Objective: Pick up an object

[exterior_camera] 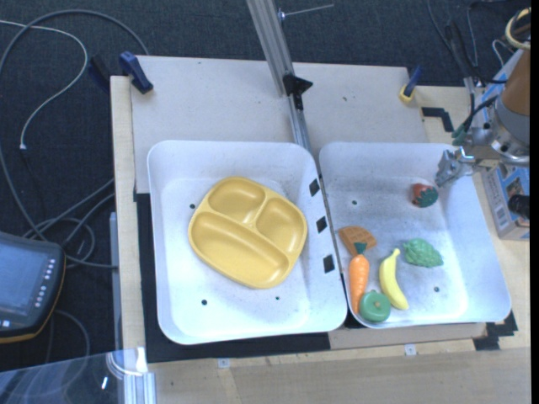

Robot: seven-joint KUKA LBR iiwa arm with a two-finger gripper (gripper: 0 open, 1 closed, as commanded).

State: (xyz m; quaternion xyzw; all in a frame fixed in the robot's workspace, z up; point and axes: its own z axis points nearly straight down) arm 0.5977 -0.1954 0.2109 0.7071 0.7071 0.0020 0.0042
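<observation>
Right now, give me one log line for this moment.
claw over right bin, upper right | nearest: red-green toy, not held | carrot, banana near front | yellow tray in left bin

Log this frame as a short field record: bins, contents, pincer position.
left bin: yellow plastic divided plate
right bin: orange toy carrot, yellow toy banana, green toy apple, leafy green toy vegetable, brown toy wedge, small red-and-green toy
pincer: over right bin's far right corner, just right of the red-and-green toy
grasp: nothing visibly held
</observation>
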